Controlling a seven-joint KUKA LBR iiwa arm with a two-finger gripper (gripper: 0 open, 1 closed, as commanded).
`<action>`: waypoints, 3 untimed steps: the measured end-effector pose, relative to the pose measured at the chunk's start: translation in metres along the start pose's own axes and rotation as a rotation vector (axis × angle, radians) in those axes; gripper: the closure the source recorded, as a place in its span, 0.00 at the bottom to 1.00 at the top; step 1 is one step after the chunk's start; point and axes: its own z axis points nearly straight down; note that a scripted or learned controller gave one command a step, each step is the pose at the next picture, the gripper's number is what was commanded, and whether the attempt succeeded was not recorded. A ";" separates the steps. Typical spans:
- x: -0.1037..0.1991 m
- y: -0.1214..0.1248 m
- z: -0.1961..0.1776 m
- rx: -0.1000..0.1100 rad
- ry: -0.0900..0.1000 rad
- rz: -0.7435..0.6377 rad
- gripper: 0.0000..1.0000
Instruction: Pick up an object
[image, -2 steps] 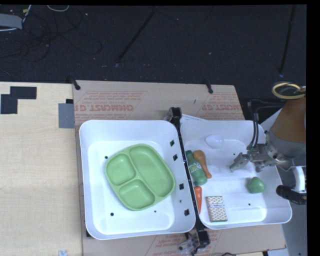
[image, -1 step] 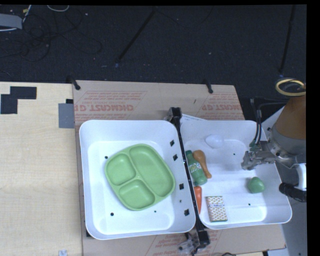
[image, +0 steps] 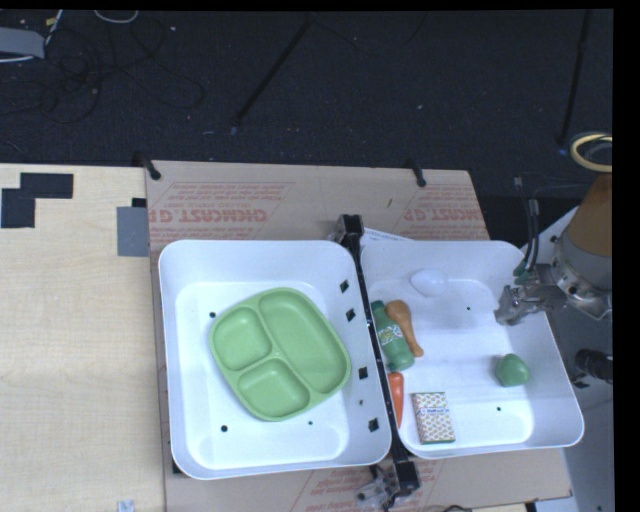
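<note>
Grey metal two-finger gripper (image: 512, 303) hangs at the right white bin's (image: 560, 420) right edge, its grip state impossible to tell, well apart from the small round green object (image: 512, 371) on that bin's floor.

bright, even overhead light glares off the white bins (image: 175, 300), slightly soft focus, perhaps compression.

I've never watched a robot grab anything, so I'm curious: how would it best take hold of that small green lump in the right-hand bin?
Probably straight down from above, closing across the middle of the green lump. It looks small and rounded, and it lies alone on the right bin floor, apart from the other items, though near the bin's right wall. The tool hangs close by.
</note>
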 end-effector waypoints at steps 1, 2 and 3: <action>0.005 0.002 -0.062 -0.003 -0.001 -0.002 1.00; 0.004 0.003 -0.107 -0.002 -0.001 -0.001 1.00; 0.055 0.008 -0.090 0.004 0.002 -0.003 1.00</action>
